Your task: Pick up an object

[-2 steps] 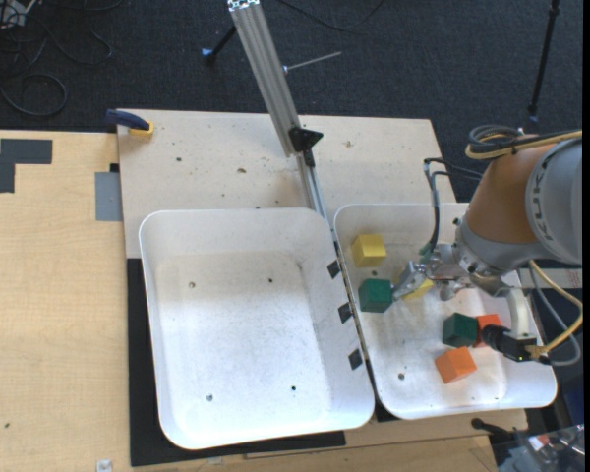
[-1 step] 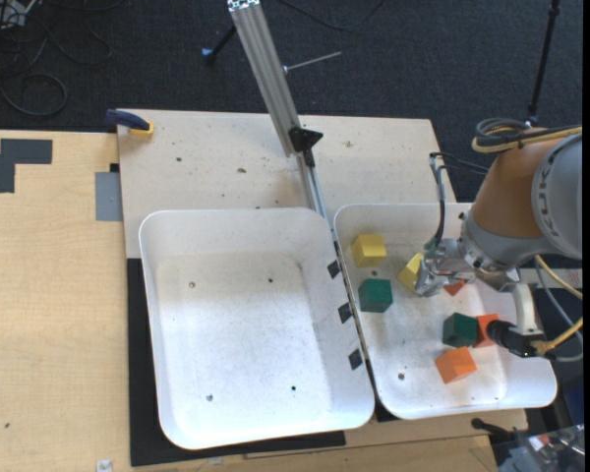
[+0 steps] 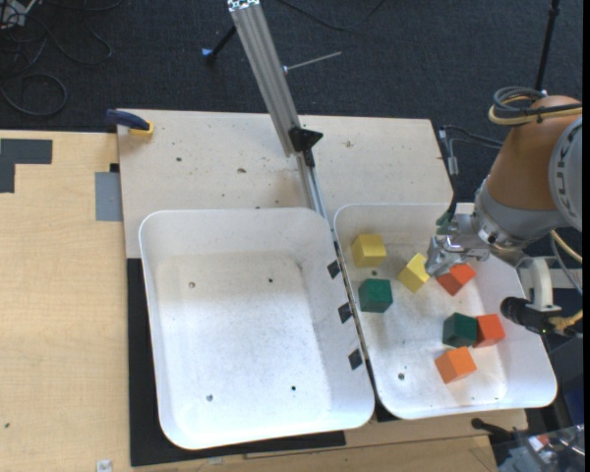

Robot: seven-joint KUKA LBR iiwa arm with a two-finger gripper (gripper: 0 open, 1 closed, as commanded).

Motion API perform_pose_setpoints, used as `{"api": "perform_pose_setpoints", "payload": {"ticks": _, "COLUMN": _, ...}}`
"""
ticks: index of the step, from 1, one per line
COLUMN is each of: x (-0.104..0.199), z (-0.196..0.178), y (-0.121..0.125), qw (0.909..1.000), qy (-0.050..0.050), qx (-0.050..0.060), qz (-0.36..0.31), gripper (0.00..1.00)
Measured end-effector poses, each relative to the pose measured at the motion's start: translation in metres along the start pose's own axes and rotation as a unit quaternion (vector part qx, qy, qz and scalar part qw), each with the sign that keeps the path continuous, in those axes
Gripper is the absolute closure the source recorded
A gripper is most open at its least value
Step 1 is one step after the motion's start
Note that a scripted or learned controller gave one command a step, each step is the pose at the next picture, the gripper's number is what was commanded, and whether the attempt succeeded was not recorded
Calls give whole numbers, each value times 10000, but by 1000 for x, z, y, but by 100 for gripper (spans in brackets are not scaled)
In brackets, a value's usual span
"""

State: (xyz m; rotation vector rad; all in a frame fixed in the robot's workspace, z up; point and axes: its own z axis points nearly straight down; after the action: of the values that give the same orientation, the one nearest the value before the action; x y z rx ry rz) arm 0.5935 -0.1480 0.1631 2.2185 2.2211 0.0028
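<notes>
Arm: your grey KUKA arm (image 3: 531,180), orange band above the wrist, reaches in from the right and hangs over the upper middle of the right bin.
Gripper: the gripper (image 3: 444,264) sits low in the right bin, between the tilted yellow block and the red-orange block; from this angle you cannot tell how it stands, and nothing is seen clearly held.
Right bin: a shallow white bin (image 3: 531,386) that holds all seven blocks you can count.
Yellow cube: a yellow cube (image 3: 368,249) lies near the bin's upper left corner, apart from the gripper.
Tilted yellow block: a tilted yellow block (image 3: 414,272) lies just left of the gripper, touching it or nearly so.
Red-orange block: a red-orange block (image 3: 456,279) lies just right of and below the gripper, partly under it.
Green cube: a green cube (image 3: 376,295) rests near the bin's left wall, below the yellow cube.
Dark green block: a dark green block (image 3: 459,330) touches a red block (image 3: 490,329) on its right.
Orange cube: an orange cube (image 3: 456,364) lies just below that pair.
Left bin: a second white bin (image 3: 162,362) stands beside the first, its floor speckled.
Pole: a slanted metal pole (image 3: 270,77) rises behind the bins.
</notes>
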Motion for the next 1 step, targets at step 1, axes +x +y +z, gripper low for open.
{"api": "perform_pose_setpoints", "payload": {"ticks": 1, "x": -1, "z": -53, "y": 1, "qw": 10000, "qy": -2, "qx": -3, "qz": 0, "gripper": 100}}
